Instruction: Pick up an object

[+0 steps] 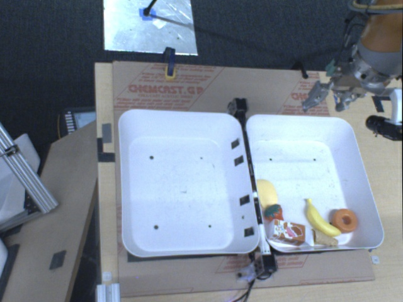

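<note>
You see the grey two-finger gripper (pixel 328 98) hanging with fingers spread, grasping nothing, above the right shallow white bin's (pixel 352 134) far edge; the curved yellow banana (pixel 318 218) lies near that bin's front.

Far left of the claw, dark carpet (pixel 50 43) holds a shiny metal sheet (pixel 150 16); a wooden bench (pixel 69 168) sits lower left

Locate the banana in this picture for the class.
The banana lies in the right bin, near its front edge, just left of the orange ring and right of the small carton.
</note>
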Controlling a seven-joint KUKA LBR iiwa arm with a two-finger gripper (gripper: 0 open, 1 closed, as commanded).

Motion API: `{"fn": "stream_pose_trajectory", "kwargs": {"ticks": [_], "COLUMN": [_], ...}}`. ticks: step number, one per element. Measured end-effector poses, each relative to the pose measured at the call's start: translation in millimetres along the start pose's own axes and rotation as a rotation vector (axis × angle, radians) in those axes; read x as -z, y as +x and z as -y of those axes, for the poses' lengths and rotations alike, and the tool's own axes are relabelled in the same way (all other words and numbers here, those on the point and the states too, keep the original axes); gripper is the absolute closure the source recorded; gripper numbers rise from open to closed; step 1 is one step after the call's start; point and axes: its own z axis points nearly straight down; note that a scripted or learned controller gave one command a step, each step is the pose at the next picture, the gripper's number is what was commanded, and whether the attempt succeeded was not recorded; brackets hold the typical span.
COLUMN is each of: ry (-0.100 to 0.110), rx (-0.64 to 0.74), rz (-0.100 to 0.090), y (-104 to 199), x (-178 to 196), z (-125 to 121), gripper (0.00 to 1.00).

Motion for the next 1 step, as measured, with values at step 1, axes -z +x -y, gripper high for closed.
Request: {"fn": "stream_pose_trajectory", "kwargs": {"ticks": [1], "ry": [-0.004], "rx": [0.003], "rz": [0.001], "y": [0.1], "x": [11.5], "z": [-1.0], "gripper": [1.0]}}
